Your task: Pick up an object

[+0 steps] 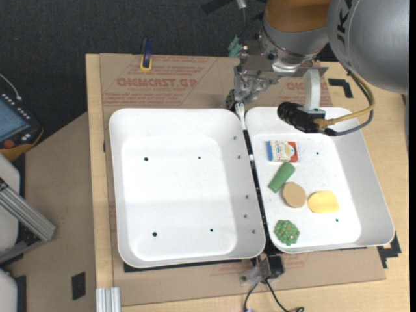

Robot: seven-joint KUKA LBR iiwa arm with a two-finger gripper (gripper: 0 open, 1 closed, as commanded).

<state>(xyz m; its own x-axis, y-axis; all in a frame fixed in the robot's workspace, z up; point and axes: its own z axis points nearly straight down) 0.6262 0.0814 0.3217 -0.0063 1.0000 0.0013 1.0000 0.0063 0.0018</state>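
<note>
Reaches in from 1 o'clock with the grey arm point(374, 28), orange band point(292, 5) above the wrist. Hangs with the jaws over the 12 o'clock end of the seam where the left bin point(175, 194) and the right bin point(364, 174) meet, just beside both rims. Cannot tell whether the jaws stand apart or together: too small and cluttered there to read

Candidates for picking, all lying in the right bin, apart from the jaws:
- white packet point(282, 151) with blue and red print, at 11 o'clock of the bin
- green cylinder point(281, 177), tilted, just beside the packet toward 6 o'clock
- tan round disc point(294, 195), just beside the cylinder's lower end
- yellow lump point(322, 202), at the disc's 3 o'clock, just beside it
- bumpy green ball point(286, 231), at 7 o'clock of the bin, near the rim

Under both bins, a cardboard sheet point(175, 83) with red lettering, flat on the bench point(65, 174)
</note>
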